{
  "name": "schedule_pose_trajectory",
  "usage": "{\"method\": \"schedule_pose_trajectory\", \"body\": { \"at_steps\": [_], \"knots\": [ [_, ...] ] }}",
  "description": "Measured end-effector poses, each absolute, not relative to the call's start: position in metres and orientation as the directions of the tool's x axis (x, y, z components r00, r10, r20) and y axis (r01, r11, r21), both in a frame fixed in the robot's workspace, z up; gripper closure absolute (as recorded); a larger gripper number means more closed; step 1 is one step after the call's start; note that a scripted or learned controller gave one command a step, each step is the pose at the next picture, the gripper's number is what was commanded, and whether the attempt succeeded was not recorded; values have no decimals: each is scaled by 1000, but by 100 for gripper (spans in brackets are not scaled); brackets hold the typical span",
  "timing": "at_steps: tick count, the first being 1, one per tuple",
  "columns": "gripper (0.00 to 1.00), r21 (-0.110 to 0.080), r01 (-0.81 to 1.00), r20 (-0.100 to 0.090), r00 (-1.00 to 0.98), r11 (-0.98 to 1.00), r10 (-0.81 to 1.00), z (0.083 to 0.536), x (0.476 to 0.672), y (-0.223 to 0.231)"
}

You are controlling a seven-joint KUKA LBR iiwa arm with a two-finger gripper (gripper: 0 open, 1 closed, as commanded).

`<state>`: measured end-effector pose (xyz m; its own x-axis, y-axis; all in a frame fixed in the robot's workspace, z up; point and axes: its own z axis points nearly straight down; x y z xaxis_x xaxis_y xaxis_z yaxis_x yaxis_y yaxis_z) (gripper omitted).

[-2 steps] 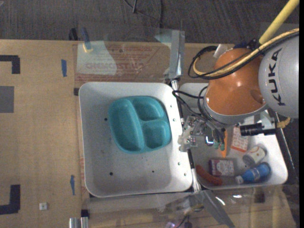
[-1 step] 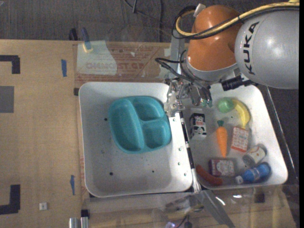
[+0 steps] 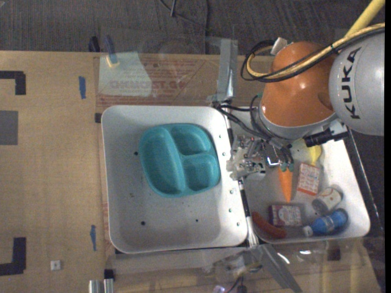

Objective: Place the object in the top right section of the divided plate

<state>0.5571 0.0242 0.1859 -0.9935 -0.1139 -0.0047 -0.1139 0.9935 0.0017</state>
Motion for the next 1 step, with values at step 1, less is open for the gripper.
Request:
{"method": "schedule_pose_trajectory", "body": {
  "at_steps": [1],
  "knots": [
    [100,0,-227,-9,-974,974,-227,208,559,43]
  ]
}}
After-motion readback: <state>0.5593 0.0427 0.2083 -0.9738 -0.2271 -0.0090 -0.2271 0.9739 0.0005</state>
